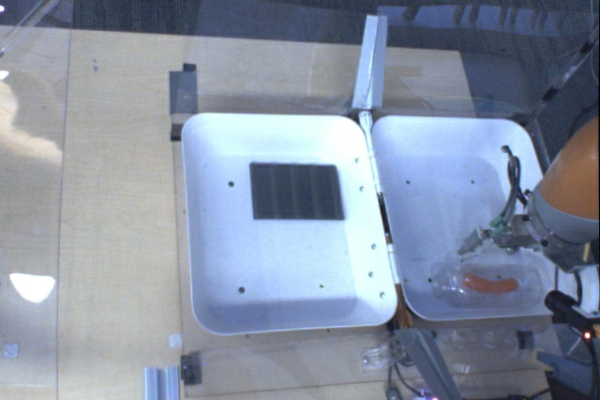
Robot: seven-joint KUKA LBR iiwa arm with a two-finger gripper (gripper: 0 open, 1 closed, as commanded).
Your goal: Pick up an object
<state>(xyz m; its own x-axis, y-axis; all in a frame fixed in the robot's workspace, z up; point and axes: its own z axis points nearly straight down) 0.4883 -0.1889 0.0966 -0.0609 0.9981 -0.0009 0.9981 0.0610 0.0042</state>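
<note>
- A pale wooden table (103, 229) stretches across the scene under a fixed overhead camera, with soft glare patches near its left edge.
- The left bin (202, 229), a shallow white tray with rounded corners, sits toward the middle of the table; a dark ribbed rectangular pad (296, 191) lies flat on its floor, nearer the far wall than the near one.
- A grey metal divider bar (369, 75) runs from the far side of the table down to the seam where the two bins meet.
- The right bin (441, 140) sits edge to edge with the left one.
- In the near right corner of the right bin lies a clear plastic object with an orange-red piece inside (487, 284), resting on the bin floor close to the near wall.
- The gripper (480, 241) hangs low over the right bin, just above and beside the clear object; nothing is visible between its fingers, and from here I cannot tell whether they stand wide or narrow.
- The arm (572, 192), grey with an orange band, reaches in from the right edge, a dark cable looping up along its wrist over the bin's right wall.
</note>
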